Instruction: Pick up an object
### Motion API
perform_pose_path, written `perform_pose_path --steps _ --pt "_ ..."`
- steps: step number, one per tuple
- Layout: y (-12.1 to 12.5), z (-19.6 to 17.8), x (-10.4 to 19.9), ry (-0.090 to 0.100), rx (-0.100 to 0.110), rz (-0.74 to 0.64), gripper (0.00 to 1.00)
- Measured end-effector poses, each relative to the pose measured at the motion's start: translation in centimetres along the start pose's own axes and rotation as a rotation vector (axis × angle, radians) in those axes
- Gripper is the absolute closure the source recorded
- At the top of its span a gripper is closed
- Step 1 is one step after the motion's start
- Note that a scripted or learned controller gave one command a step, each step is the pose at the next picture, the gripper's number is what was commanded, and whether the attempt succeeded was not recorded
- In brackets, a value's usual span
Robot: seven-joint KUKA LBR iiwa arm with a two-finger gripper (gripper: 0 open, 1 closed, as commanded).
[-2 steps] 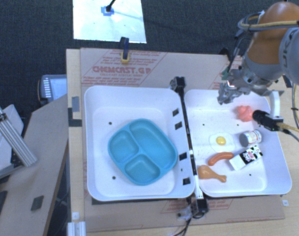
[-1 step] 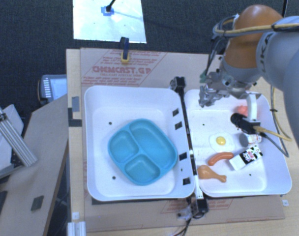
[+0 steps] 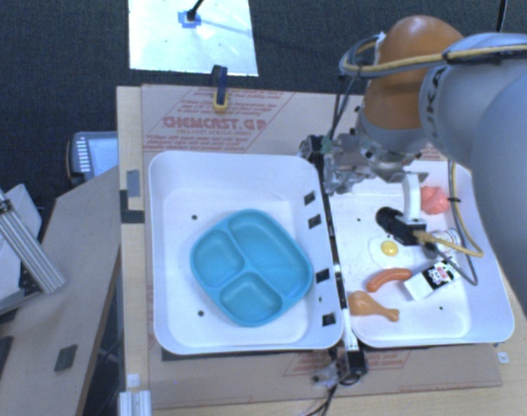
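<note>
Counter (image 3: pixel 130 258) bearing 2 white bins, the right bin (image 3: pixel 484 319) holding a fried egg (image 3: pixel 388 249), sausage (image 3: pixel 389 278) and drumstick (image 3: pixel 373 305) just below the egg, pink piece (image 3: pixel 434 199) up-right of it, gripper (image 3: pixel 335 178) up-left of it, jaws apart or together: cannot tell.
</note>
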State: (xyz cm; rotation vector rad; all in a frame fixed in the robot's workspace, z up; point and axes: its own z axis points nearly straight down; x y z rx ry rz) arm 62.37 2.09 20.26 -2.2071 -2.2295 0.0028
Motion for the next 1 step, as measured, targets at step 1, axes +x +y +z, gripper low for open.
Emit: perform_pose_path --steps 1 --pt "-0.83 -0.96 6.31 0.001 -0.001 -0.002 1.00"
